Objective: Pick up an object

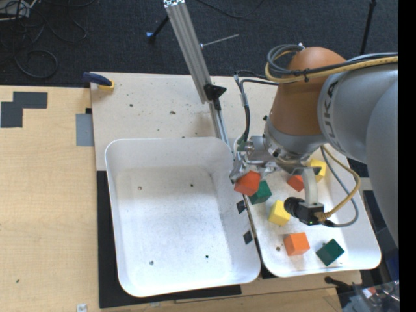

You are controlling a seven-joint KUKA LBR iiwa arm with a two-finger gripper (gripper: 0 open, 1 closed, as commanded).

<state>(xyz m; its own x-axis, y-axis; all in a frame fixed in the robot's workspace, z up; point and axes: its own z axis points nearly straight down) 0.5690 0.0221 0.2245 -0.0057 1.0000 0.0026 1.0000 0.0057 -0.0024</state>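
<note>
While hanging over the inner edge of the right bin (364, 255), gripper (249, 174) clenched on a red-orange block (247, 184). Touching a green block (262, 192) just beside. Nearby: yellow block (279, 213), orange block (296, 243), dark green block (330, 251). Roughly cubic, tilted, no clear long axis. Left bin (117, 168) beside.

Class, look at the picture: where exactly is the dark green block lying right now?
The dark green block lies in the right bin, near its front right corner, just right of the orange block.
</note>
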